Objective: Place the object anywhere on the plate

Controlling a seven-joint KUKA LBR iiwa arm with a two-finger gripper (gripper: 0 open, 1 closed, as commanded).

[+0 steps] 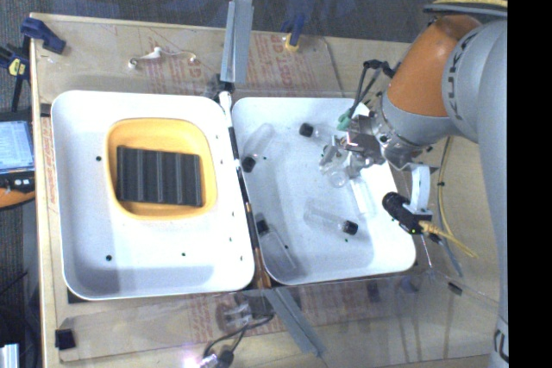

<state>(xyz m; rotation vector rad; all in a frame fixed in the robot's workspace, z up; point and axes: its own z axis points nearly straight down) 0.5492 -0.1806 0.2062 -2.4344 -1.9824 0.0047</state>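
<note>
Over the right bin's far right corner, the end effector hangs low above the white floor, the grey arm with its orange band sloping in from the surface's right edge. Whether it is clenched or released I cannot tell; metal and glare blur together there. Just beneath and beside it lie clear, glassy pieces, and the likeliest object is the transparent tube with a black cap, resting flat toward the right bin's near edge, apart from the tool. Another clear piece lies by the bin's left wall, with small black bits scattered around. Across the divider, in the left bin, the yellow plate waits with a dark ribbed block sitting on it. My read: this is the picking step, nothing lifted yet. Next move calls for a clean descent and a firm hold on something slippery and see-through, then a carry left over the divider
</note>
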